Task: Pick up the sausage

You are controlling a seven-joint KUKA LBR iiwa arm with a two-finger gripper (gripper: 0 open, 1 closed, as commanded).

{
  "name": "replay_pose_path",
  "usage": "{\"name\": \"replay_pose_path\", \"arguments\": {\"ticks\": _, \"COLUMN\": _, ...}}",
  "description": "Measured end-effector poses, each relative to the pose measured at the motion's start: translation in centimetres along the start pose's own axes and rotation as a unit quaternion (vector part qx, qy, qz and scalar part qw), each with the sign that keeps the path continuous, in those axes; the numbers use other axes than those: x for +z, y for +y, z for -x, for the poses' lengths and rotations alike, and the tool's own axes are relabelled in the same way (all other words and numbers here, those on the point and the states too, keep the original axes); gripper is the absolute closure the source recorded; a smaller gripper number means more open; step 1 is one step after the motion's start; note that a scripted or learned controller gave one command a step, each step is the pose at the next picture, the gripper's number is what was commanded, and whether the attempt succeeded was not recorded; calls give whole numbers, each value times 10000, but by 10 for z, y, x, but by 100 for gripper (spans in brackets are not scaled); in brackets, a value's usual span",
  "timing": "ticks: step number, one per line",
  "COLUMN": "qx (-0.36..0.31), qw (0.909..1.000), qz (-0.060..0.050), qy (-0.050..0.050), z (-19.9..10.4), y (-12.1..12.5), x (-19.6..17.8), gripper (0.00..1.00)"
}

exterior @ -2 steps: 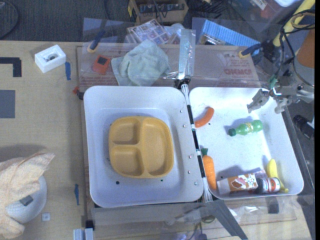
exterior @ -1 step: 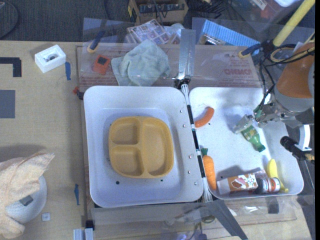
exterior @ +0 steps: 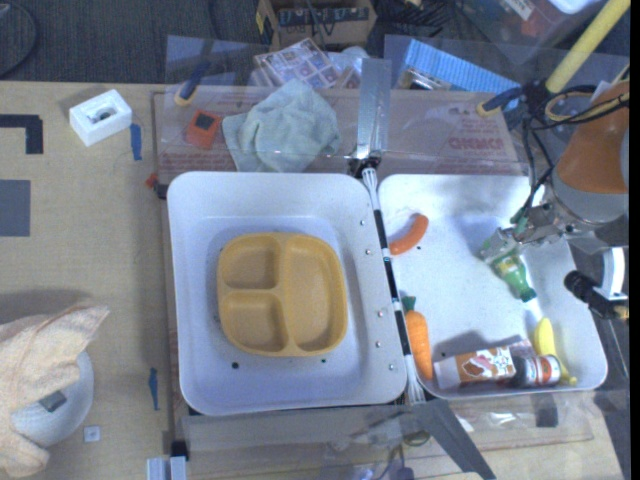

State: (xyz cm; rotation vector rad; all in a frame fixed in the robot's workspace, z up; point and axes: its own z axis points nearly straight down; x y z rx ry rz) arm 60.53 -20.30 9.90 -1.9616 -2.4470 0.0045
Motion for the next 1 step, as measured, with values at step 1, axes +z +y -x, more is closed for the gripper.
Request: {"name": "replay_pose_path", "arguments": {"ticks": 1, "qx": 296, "qw": 9996, "qz": 14, "qy": -12, "z": -33, "y": 70, "x": -99, "gripper": 100}}
